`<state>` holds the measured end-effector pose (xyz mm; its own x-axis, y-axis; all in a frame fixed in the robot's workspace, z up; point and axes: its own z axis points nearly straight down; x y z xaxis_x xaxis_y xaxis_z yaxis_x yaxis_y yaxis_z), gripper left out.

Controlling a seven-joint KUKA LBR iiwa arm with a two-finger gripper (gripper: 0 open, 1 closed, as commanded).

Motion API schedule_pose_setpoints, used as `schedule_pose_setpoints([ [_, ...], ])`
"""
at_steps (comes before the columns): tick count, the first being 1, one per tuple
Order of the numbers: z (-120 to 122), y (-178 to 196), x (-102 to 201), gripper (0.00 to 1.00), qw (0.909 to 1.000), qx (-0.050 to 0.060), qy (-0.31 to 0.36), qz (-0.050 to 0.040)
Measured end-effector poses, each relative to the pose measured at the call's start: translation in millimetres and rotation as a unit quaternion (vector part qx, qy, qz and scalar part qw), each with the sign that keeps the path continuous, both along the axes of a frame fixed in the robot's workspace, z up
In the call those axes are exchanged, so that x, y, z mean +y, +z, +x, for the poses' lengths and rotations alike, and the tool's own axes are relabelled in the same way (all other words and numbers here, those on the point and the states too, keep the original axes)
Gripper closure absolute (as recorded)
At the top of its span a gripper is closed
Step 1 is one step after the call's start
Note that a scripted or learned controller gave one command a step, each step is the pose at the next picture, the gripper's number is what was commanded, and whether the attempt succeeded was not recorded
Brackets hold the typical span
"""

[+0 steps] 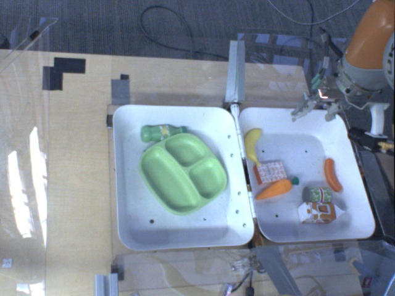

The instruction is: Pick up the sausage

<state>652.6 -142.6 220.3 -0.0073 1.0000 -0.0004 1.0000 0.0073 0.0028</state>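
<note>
The sausage (332,174), short and orange-red, lies near the right wall of the right bin (290,125). My gripper (316,110) hangs over that bin's far edge, well behind the sausage and a little to its left. Its two fingers (301,111) are spread apart, so it is open and nothing is between them. The orange band of the arm rises at the top right.
Also in the right bin are a banana (252,143), a red snack packet (270,172), a carrot (274,189), a small can (320,195) and a little carton (318,213). The left bin (129,227) holds a green divided plate (183,172) and a green bottle (162,132).
</note>
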Motion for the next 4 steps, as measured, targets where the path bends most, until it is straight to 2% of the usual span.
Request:
schedule_pose_setpoints([
  [1,-53.5,-63.2,-57.3,0.0,0.9992,0.0,0.04,-0.0006],
  [2,-77.4,-124.0,-61.8,0.0,0.9987,-0.012,0.05,-0.0032],
  [3,-86.7,-122.9,-63.9,0.0,0.9938,-0.015,0.11,-0.007],
  [4,-83.6,-111.4,-63.3,1.0,0.9936,-0.018,0.111,-0.0081],
])
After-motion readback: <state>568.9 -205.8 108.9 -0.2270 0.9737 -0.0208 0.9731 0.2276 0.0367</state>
